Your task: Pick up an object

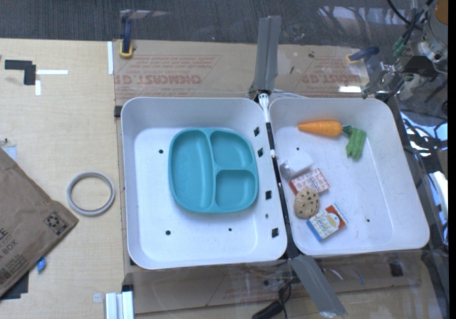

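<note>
The right bin (pixel 399 189) holds several small items. An orange toy carrot (pixel 320 127) with a green leafy top (pixel 355 143) lies near its far wall. Below it are a white block (pixel 296 164), a red-and-white packet (pixel 310 182), a cookie (pixel 306 204) and a small colourful carton (pixel 326 223). In the left bin (pixel 142 225) lies a teal divided plate (pixel 214 169). My gripper (pixel 388 82) hangs over the far right corner of the right bin, above and right of the carrot, touching none of the items.
A grey post (pixel 267 54) stands between the bins at the back. Left of the bins, a tape roll (pixel 90 192) and a cardboard box (pixel 28 228) lie on the bench. A blue clamp (pixel 127 33) stands at the back left, and cables hang at the top right.
</note>
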Tool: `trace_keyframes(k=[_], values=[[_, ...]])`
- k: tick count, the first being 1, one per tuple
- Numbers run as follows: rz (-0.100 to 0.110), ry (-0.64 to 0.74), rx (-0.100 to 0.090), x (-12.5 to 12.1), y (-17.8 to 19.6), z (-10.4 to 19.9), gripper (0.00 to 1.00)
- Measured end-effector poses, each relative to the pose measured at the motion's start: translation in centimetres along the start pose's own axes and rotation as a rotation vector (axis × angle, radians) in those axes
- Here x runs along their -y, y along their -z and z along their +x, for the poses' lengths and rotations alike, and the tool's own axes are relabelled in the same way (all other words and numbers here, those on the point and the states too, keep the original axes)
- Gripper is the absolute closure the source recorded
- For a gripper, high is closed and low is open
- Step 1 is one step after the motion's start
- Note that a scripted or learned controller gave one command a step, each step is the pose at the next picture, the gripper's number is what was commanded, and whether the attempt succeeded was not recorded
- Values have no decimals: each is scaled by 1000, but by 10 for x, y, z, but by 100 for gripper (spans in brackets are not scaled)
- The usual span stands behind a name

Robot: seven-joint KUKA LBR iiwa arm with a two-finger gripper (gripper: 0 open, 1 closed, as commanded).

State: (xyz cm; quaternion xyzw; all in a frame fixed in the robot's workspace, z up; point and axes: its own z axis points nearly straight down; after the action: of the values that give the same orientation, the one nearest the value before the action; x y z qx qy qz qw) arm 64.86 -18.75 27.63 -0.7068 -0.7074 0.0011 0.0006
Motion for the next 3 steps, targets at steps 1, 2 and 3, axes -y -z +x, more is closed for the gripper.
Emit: trace_keyframes(k=[1,2,3], values=[[0,27,0,-2,-155,-10,0],[-1,-5,-12,-13,-174,-26,0],[-13,-4,1,-14,-165,-29,100]])
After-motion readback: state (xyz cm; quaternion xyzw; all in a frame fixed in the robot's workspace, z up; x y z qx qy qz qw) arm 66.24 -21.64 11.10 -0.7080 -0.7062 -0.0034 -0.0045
